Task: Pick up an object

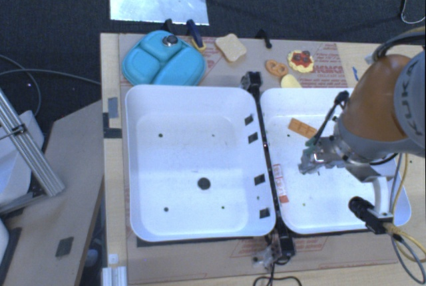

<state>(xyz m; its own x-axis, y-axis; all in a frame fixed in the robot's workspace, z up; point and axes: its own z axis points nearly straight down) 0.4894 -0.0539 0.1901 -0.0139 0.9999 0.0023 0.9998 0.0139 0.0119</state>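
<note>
We see the gripper [310, 163] low in the right bin [303, 215], about midway along that bin's length and toward its left wall. From above we cannot tell how it is set, or whether it has hold of anything; nothing visible sits in it.

The nearest candidate for picking is an orange flat piece [301, 127] lying on the right bin's floor near its far edge, just beyond the gripper and apart from it. In the left bin [143, 145] a small dark round thing [204, 183] rests on the floor toward the near side.

Outside the bins, along the bench's far edge, lie a blue tray [163, 60], a slice of toast [231, 47], a pretzel [275, 67] and a small tart [301, 60].

We judge the task barely begun: the arm is down in the right bin, but the orange piece lies unlifted, so the grasp and the lift both remain.
</note>
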